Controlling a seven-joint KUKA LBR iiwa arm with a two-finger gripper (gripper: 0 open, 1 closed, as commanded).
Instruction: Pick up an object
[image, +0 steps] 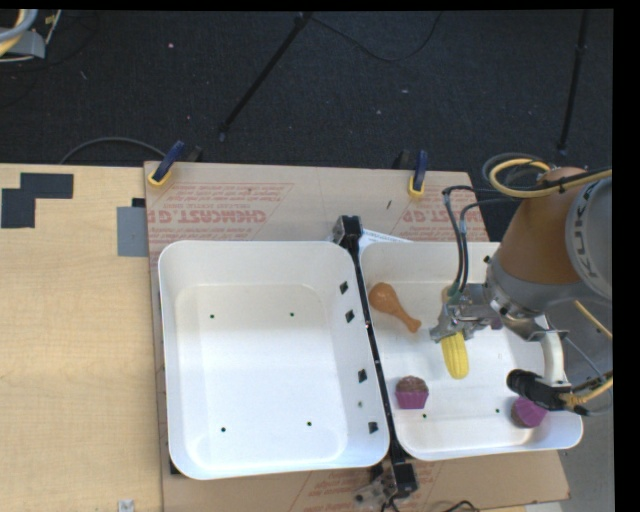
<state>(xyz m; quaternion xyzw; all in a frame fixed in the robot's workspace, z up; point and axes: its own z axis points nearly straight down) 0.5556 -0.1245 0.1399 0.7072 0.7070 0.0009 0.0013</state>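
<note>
While the arm (545, 250) reaches in over the right bin (480, 445), its gripper (457, 335) is seen set down onto the upper end of a yellow corn cob (456, 357), which lies lengthwise on the bin floor near the middle. The fingers are hidden by the wrist hardware from this angle, so whether the cob is pinched or merely touched cannot be told. The low, steep pose is judged to be an attempt at a grasp, with the cob as the likely pick.

Three other items are spread well apart in the same bin, apparently so each can be approached alone: a tan drumstick (393, 305) near the divider, a purple cupcake (411, 392) toward the front, and a purple piece (527, 412) at the right edge, partly covered by a black fitting on the arm. The left bin (175, 300) is seen just beside the right one, the two held together along a black strip (362, 340).

Both bins are set on a cardboard sheet (240, 205), which is fastened to the bench (70, 340) by two blue-and-yellow clamps (168, 163) at its far edge, presumably to prevent sliding. Red print on the cardboard, upside down from this view, appears to read "CHEMCAST" with smaller words that cannot be made out. Part of a dark "KU" marking is visible on the arm's grey shell.
</note>
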